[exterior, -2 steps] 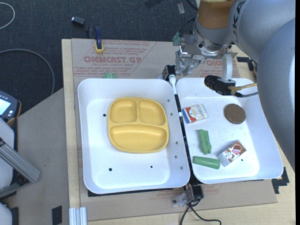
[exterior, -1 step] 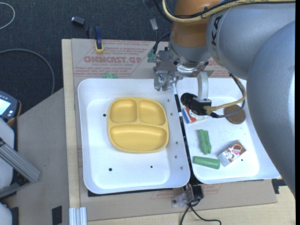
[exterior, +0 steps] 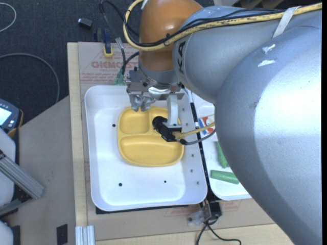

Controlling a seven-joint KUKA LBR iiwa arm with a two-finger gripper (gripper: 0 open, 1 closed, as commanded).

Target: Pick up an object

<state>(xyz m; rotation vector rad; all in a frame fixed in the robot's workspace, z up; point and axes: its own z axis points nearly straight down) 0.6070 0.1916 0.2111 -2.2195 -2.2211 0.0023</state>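
From the camera view we see a yellow divided tray [exterior: 148,152] lying in the left bin [exterior: 102,147], right of its middle. The gripper [exterior: 140,105] stands low over that bin's far half (open or closed, we cannot tell). Two green pieces [exterior: 224,176] lie beyond the bin's right wall.

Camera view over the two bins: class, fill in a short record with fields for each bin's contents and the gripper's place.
left bin: shallow white plastic bin holding a yellow divided plastic plate
right bin: second white bin with a thin green strip and a short green bar
gripper: grey two-finger gripper over the plate's far left corner
held: nothing seen in its grasp
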